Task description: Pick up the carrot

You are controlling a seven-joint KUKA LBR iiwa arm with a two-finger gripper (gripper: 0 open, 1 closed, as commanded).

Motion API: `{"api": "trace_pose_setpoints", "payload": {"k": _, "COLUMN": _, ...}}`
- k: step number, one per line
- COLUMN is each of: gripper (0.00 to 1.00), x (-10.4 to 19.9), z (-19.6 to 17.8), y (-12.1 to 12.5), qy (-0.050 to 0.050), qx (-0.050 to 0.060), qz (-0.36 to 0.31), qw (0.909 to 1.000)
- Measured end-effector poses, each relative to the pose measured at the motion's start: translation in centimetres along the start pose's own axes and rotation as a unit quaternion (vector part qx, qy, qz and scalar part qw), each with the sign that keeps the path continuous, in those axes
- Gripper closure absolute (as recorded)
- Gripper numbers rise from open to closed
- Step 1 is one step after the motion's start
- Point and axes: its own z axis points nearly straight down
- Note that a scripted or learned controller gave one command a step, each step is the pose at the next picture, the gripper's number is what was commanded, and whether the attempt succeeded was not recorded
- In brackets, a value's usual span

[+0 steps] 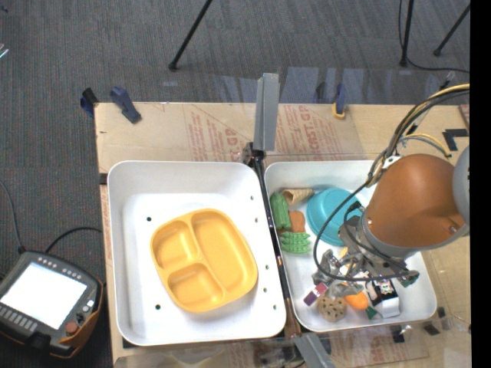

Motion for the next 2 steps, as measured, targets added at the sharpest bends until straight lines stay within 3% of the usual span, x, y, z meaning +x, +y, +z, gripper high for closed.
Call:
{"api": "trace_pose_setpoints", "payload": {"k": 1, "gripper": 1.0, "x": 2.83, "z": -15.52, "y": -4.63, "qy": -0.004, "qx": 0.006, "qz": 0.018, "qw": 0.9998}}
{"api": "trace_pose_setpoints", "payload": {"k": 2, "gripper": 0.0, "x": 2.97, "z": -14.96, "y": -4.45, "qy": -0.001, "qx": 0.0, "qz": 0.018, "qw": 0.9998}}
